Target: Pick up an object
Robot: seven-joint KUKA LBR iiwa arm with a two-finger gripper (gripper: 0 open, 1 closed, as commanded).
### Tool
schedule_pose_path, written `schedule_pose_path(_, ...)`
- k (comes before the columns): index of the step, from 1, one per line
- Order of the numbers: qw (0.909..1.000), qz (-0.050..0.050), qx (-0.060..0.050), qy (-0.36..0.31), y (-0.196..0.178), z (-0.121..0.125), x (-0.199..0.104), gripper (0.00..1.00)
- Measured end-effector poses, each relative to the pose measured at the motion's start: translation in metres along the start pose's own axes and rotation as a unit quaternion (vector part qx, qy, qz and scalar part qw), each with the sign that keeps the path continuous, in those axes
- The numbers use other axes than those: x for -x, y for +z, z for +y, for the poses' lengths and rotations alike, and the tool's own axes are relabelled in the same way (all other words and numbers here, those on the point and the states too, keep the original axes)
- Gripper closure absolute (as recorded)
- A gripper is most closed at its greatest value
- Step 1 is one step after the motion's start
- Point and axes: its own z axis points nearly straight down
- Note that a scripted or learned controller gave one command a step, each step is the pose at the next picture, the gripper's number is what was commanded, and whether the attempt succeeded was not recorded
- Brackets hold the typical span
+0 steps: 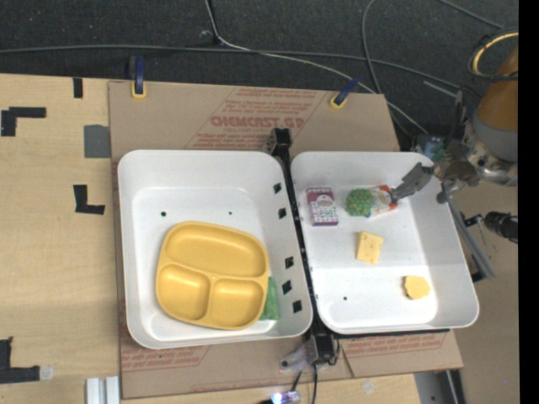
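Green item mostly hidden under yellow tray; arm cut off at right.

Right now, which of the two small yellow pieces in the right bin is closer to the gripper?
The square cheese-like piece mid-bin. The rounder yellow piece lies lower, near the bin's front corner, farther from the gripper.

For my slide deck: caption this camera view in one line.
Grey arm's tool at the right white bin near a green bumpy toy; yellow divided plate in left bin.
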Motion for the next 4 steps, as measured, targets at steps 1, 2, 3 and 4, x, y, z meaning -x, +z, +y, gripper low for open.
schedule_pose_path(1,1.0,-0.001,0.006,-0.002,-0.009,0.002,-0.001,0.0)
schedule_pose_path(2,1.0,-0.002,0.005,-0.002,0.049,0.009,0.006,0.0)
schedule_pose_path(3,1.0,-0.001,0.005,-0.002,0.112,0.011,0.006,0.0)
schedule_pose_path(4,1.0,-0.003,0.007,-0.003,0.147,0.012,0.005,0.0)
